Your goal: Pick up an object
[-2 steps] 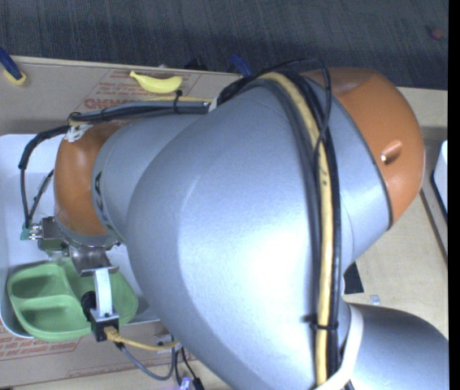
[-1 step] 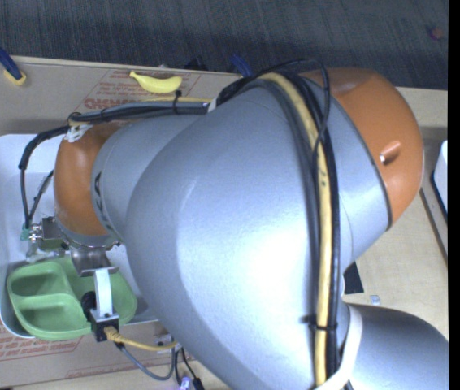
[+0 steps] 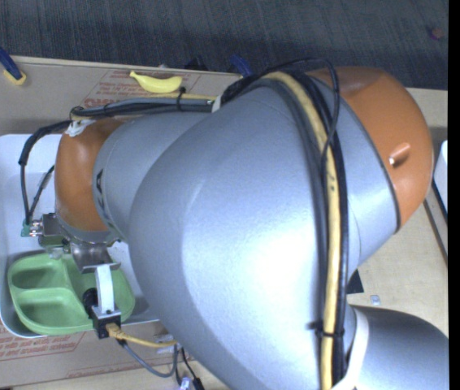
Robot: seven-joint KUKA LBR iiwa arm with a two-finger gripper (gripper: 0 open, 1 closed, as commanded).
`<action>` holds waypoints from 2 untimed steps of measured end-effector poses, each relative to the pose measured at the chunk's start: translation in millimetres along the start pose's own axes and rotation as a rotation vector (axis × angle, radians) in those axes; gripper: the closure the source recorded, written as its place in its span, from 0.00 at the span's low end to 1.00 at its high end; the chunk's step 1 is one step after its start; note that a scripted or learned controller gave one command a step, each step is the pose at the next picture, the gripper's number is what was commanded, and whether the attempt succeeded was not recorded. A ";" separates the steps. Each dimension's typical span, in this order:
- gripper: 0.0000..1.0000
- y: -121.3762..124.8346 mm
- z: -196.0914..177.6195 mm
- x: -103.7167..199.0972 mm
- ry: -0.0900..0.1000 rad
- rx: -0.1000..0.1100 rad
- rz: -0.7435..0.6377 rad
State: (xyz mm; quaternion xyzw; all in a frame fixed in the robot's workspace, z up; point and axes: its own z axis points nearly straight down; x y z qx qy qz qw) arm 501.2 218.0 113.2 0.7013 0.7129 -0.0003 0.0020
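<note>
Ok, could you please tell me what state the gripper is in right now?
Gripper: open or shut cannot be told; it is at the green dish in the left bin.

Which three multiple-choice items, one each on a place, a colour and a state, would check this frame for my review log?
1. Where does the green tray lie? A. in the left bin, at the view's lower left B. on the floor C. atop the arm
2. What colour is the curved thing on the board beyond that bin? A. red B. yellow C. white
3. How does the green tray lie? A. upside down B. on edge C. flat, hollows up
1 A, white walls surround it; 2 B, plainly yellow; 3 C, its hollows face the camera.
</note>
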 end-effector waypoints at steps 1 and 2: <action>0.00 -0.2 0.3 0.0 0.000 0.000 0.000; 1.00 0.5 -10.0 0.6 -0.001 -0.001 -0.003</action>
